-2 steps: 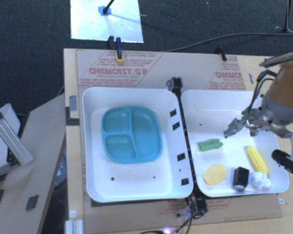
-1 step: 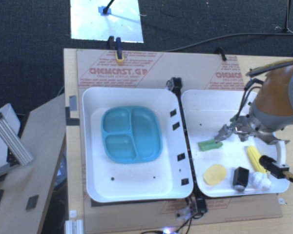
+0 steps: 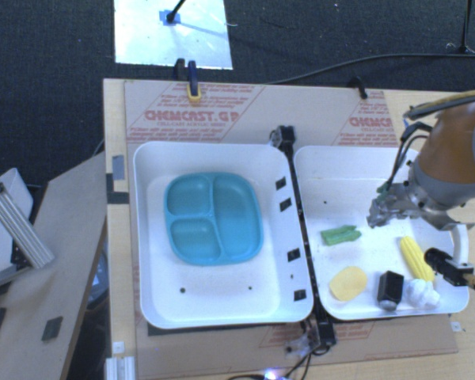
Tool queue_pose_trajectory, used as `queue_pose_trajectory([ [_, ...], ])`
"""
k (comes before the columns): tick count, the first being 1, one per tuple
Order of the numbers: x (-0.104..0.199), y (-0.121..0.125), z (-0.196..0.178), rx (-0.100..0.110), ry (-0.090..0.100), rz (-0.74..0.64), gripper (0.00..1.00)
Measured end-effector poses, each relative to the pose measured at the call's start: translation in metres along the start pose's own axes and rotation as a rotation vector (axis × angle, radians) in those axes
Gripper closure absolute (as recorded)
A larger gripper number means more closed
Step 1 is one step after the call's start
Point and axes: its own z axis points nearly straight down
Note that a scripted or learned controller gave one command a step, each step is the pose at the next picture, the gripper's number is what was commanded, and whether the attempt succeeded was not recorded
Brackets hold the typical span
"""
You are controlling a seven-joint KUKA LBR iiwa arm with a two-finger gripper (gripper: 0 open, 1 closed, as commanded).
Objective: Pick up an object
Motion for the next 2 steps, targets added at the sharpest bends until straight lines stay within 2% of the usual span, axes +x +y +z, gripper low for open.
queue_pose_trajectory([
  [2,-0.017,0.007,-0.096,-0.004,-0.001,-0.004,1.00],
])
